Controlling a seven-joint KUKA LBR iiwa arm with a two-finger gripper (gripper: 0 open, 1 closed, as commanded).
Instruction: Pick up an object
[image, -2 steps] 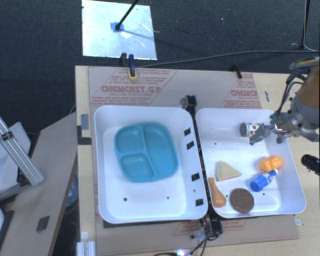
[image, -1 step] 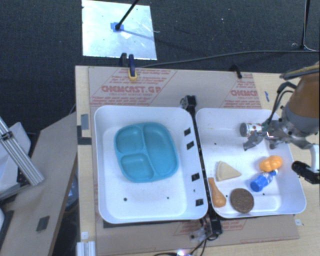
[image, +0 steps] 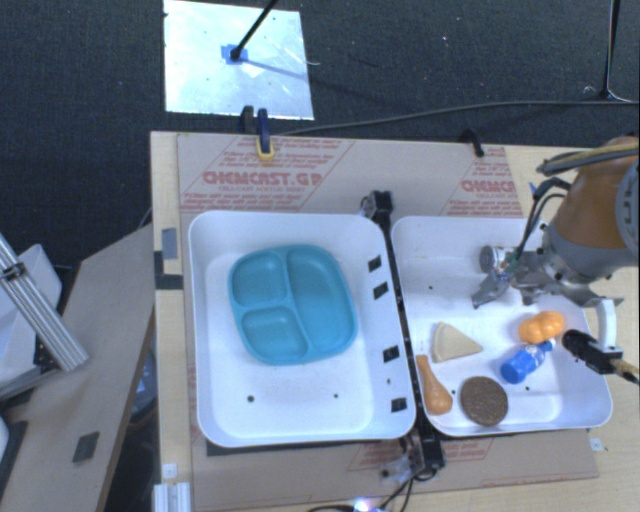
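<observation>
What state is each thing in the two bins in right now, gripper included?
Blue plate: lying flat in the left bin.
Cheese wedge: flat on the floor of the right bin, untouched.
Orange piece: resting beside the blue bottle, which lies on its side.
Brown disc: lying flat.
Carrot-like stick: lying by the divider.
Gripper: low over the right bin, holding nothing visible.

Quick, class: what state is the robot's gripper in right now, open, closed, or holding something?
Gripper: cannot be told from this view; it hangs over the right bin, above the cream wedge, with nothing seen in its grasp.
</observation>
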